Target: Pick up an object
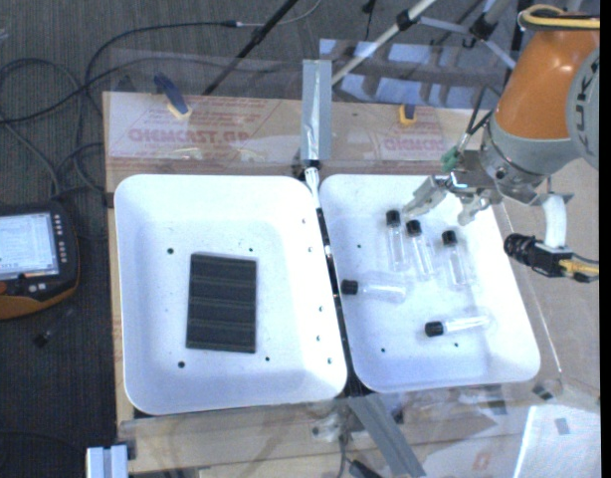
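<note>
Several clear vials with black caps lie in the right bin. Three of them stand close together near its back: one, a second, a third. Another vial lies by the bin's left wall, and one more lies toward the front. A black ribbed slab lies flat in the left bin. My gripper hangs over the back of the right bin, just behind the three close vials. Its fingers are spread open with nothing between them.
The grey arm with its orange band comes in from the upper right. A metal divider post stands behind the seam between the bins. A teach pendant and cables lie on the floor at the left.
</note>
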Robot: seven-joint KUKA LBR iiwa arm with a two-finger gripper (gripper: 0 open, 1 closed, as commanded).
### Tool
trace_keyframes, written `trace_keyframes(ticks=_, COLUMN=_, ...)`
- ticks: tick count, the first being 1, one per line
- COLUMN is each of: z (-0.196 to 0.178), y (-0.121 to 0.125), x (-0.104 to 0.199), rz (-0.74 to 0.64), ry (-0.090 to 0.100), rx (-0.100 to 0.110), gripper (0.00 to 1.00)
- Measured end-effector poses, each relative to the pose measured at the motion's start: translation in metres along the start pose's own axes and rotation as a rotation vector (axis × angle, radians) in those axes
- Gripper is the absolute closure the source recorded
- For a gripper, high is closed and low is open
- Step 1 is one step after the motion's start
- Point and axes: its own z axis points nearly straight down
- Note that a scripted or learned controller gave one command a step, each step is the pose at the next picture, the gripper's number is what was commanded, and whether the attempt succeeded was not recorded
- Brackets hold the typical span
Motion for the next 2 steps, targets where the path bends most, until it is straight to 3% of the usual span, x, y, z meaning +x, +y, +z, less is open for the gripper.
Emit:
trace_keyframes(ticks=1, z=0.1429, y=0.0125, x=-0.0397, rz=-0.127, ry=-0.001, rx=-0.003, gripper=0.00)
trace_keyframes(ticks=2, z=0.1355, y=0.0120, x=-0.0377, rz=-0.127, ry=0.003, rx=-0.001, gripper=1.00)
